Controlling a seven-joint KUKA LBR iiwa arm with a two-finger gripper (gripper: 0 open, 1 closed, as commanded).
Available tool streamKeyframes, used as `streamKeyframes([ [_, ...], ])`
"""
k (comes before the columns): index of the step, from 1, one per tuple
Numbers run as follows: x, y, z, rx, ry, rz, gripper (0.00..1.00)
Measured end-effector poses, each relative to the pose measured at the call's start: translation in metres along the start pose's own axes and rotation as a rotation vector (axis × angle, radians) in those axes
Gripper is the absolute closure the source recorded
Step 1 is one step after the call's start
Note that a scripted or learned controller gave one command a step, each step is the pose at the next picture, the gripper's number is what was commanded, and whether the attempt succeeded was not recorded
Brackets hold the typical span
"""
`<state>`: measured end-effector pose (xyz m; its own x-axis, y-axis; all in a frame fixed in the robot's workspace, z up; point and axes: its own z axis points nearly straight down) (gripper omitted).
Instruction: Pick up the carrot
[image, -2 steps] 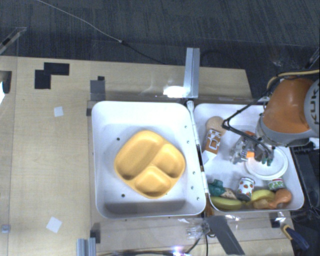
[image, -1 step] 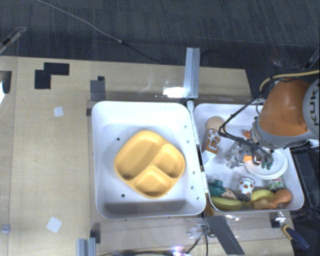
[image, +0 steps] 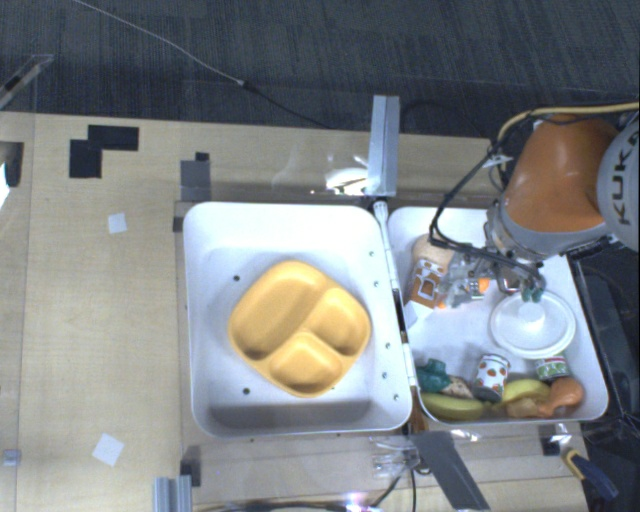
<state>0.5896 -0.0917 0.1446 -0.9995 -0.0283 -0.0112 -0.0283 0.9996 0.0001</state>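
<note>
A small orange piece, probably the carrot (image: 483, 285), peeks out beside my gripper (image: 468, 283) in the upper middle of the right bin (image: 596, 372). The gripper hangs low over the bin floor under the grey and orange wrist (image: 560, 185). Its metal parts hide most of the orange piece, and I cannot tell whether the piece lies between them or beside them. A small brown and white carton (image: 428, 274) stands just left of the gripper, close to it.
A white round dish (image: 532, 325) sits right of the gripper. Along the right bin's front edge lie a banana (image: 450, 405), a green toy (image: 432, 376), a patterned cup (image: 490, 372) and an orange-brown item (image: 565, 393). The left bin (image: 205, 400) holds a yellow divided plate (image: 300, 325).
</note>
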Motion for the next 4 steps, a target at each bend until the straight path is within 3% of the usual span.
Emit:
streamKeyframes([
  [1, 0.040, -0.022, 0.054, 0.000, -0.005, -0.221, 1.00],
  [2, 0.079, 0.007, -0.092, 0.004, -0.007, -0.412, 1.00],
  [3, 0.081, 0.024, -0.111, 0.000, -0.002, -0.748, 1.00],
  [4, 0.095, 0.053, -0.040, -0.005, 0.004, -0.901, 1.00],
])
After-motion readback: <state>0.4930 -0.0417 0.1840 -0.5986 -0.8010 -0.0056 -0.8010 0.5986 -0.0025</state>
